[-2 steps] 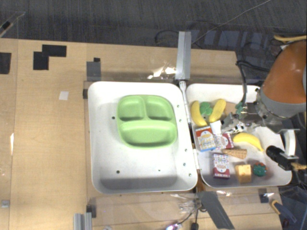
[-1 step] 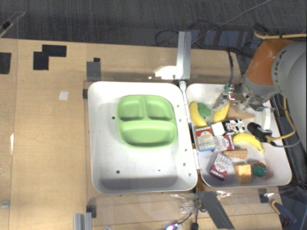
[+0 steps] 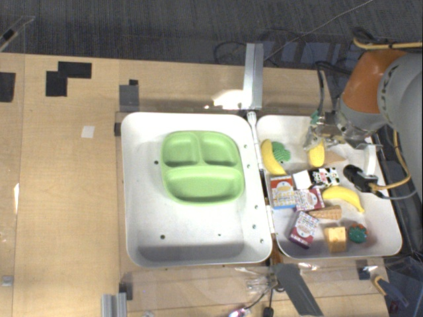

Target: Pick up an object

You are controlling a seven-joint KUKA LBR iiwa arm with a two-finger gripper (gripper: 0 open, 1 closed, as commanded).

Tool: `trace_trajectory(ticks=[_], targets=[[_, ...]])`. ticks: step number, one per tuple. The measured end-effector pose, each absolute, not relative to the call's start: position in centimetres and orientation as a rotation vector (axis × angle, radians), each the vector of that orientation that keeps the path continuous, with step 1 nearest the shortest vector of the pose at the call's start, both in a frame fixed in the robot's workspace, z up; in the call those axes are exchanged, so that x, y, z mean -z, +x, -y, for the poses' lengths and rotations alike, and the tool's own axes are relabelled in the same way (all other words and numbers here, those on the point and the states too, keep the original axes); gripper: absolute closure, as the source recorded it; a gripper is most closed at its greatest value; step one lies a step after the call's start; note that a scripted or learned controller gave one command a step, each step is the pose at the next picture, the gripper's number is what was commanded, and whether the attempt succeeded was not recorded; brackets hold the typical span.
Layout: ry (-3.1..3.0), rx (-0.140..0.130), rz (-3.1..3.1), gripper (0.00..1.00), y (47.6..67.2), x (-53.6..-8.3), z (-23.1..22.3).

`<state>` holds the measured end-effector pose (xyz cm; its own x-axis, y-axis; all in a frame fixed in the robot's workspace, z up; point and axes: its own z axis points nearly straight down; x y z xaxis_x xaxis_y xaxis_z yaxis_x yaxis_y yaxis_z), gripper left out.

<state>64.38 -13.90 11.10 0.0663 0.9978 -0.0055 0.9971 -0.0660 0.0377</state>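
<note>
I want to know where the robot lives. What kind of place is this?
Probably a robot lab or testing room. A grey and orange arm reaches over a wooden bench with two white bins, one holding a green tray, the other toy food like a banana. Cables trail across the carpet.

No lettering, brand, number or sign can be made out at this resolution. The small white carton with a red and blue printed face (image 3: pixel 283 193) in the right white bin (image 3: pixel 395 233) carries a label, but its words blur into colour patches. The dark red packet with a pale printed panel (image 3: pixel 303 228) below it is just as unreadable, and the little black and white patterned box (image 3: pixel 324 176) shows marks only, no legible characters.
</note>
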Motion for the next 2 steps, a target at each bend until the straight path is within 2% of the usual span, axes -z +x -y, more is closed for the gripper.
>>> trace_trajectory(ticks=[1,2], targets=[[2.182,0.008,-2.266,1.0,66.7,-13.2,13.7],[2.127,-0.008,-2.305,1.0,67.0,-20.6,7.9]])
